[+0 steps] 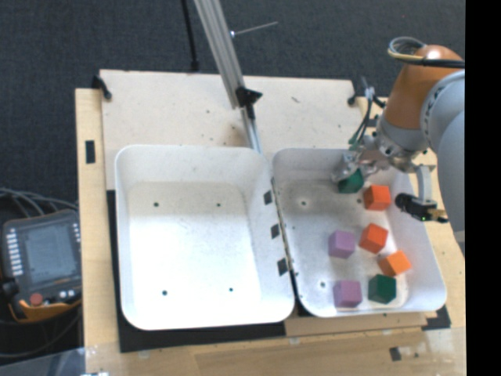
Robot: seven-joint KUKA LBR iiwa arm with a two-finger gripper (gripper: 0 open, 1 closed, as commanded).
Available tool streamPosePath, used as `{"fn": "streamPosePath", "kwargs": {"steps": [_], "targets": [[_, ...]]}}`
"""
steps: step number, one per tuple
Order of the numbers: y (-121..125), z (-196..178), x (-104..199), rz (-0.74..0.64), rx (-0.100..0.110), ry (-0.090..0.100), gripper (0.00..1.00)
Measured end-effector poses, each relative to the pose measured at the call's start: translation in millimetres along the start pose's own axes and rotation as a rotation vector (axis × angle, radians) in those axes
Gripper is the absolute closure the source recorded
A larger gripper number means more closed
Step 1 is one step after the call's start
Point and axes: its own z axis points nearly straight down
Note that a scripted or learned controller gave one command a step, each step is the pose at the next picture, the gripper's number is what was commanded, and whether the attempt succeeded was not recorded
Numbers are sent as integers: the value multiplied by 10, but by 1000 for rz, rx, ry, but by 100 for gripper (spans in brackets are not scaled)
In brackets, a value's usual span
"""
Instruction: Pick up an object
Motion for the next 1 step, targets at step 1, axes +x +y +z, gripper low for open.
{"fn": "streamPosePath", "kwargs": {"steps": [1], "targets": [[-15,-464,-60,3,-2,3,100]]}}
